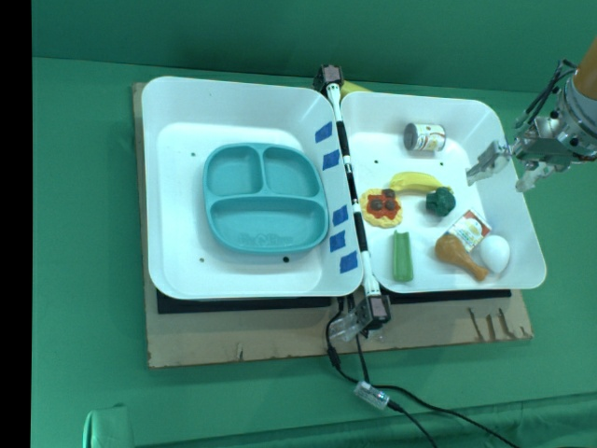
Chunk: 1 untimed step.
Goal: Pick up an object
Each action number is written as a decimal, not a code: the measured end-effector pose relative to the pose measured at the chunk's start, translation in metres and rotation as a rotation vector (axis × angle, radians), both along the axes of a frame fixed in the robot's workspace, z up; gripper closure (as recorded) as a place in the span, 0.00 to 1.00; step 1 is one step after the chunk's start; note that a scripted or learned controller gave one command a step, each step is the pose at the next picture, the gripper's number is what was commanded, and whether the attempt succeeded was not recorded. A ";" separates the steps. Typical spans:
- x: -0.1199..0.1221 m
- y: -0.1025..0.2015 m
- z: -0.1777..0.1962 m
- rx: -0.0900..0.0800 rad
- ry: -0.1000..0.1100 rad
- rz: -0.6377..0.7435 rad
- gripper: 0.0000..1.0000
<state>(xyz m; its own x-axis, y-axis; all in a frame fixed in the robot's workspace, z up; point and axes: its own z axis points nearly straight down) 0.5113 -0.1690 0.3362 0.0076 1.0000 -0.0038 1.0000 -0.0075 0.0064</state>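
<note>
Two white bins sit side by side on the bench, and the pincer hangs at the right bin's far right rim, its two fingers spread apart with nothing between them. Farthest left of the pincer, in the left bin, lies a teal divided plate. Across the divider, well left of the pincer, a pizza slice lies flat, and below it a green celery stick runs with its long axis from near to far. Closer in, a yellow banana stretches left to right, curving down at both ends, while a small can lies on its side up and left of the pincer, its open end facing left. Just left and below sits broccoli. Under the pincer, a drumstick points its bone down and right, touching a small carton and a white egg.
</note>
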 end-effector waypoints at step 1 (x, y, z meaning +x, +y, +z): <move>0.055 0.002 -0.101 -0.001 0.001 0.001 0.00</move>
